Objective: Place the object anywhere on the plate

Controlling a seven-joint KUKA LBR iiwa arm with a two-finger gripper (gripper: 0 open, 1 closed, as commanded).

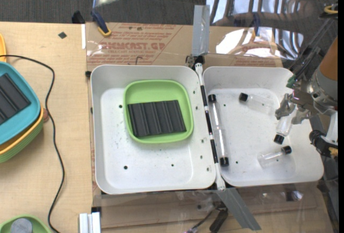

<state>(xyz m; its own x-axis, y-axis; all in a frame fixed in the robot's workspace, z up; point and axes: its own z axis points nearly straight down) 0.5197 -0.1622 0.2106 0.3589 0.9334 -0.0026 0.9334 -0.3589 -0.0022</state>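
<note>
So, nothing on the plate point(158, 90) yet.
Gripper point(286, 119) sits at the right bin's point(236, 173) right edge, clamped on a clear vial point(282, 131), lifted upright; green plate waits in the left bin point(107, 162), so the whole carry-over remains.

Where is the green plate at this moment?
The green plate lies in the left white bin, towards its back, with a dark ridged mat on it.
</note>
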